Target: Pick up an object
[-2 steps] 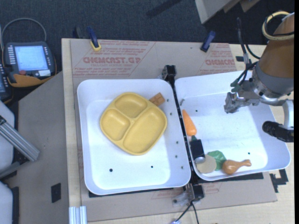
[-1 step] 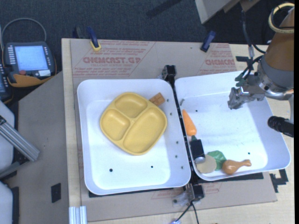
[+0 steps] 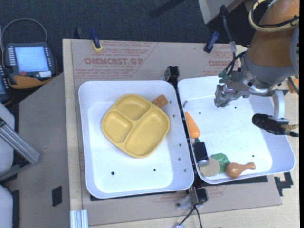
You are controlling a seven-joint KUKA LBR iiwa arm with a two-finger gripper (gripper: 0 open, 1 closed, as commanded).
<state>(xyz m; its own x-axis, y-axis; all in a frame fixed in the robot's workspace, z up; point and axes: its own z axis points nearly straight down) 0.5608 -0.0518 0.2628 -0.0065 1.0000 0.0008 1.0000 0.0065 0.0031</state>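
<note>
My gripper (image 3: 223, 100) hangs over the back part of the right bin (image 3: 247, 127), pointing down, with nothing visible between its fingers. In that bin an orange carrot (image 3: 191, 125) lies along the left wall. Below the carrot sit a black block (image 3: 200, 150), a beige round piece (image 3: 209, 167), a green item (image 3: 221, 159) and a brown drumstick-shaped toy (image 3: 239, 167) near the front edge. The left bin (image 3: 95, 165) holds a yellow divided plate (image 3: 136, 125), and a small brown block (image 3: 159, 100) rests at the plate's back right edge.
A black clamp (image 3: 171, 73) sits at the back where the two bins meet. A black cylinder (image 3: 269, 123) on the arm reaches over the right bin's right side. A pendant with a screen (image 3: 29, 61) lies far left, off the bench.
</note>
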